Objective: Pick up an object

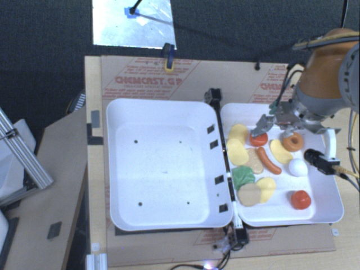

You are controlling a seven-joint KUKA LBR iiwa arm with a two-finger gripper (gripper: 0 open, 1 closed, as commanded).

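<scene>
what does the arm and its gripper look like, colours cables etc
The arm has a rounded orange band above a grey wrist. The gripper is grey metal with slim fingers. Thin dark cables run along the wrist, and a black block with a white bracket hangs at its side.

The right bin (336, 207) holds a loose cluster of toy foods: two pale yellow pieces (237, 145) at its left side, a green leafy piece (243, 176) below them, a tan round (250, 195) and a yellow lump (266, 187) near the front. A red-orange sausage (269, 160) lies slanted mid-bin, with a white egg (297, 167) and a ring doughnut (292, 143) to its right and a red tomato (301, 199) alone at the front right. Another red piece (259, 139), possibly a tomato, sits partly hidden toward the back.
</scene>
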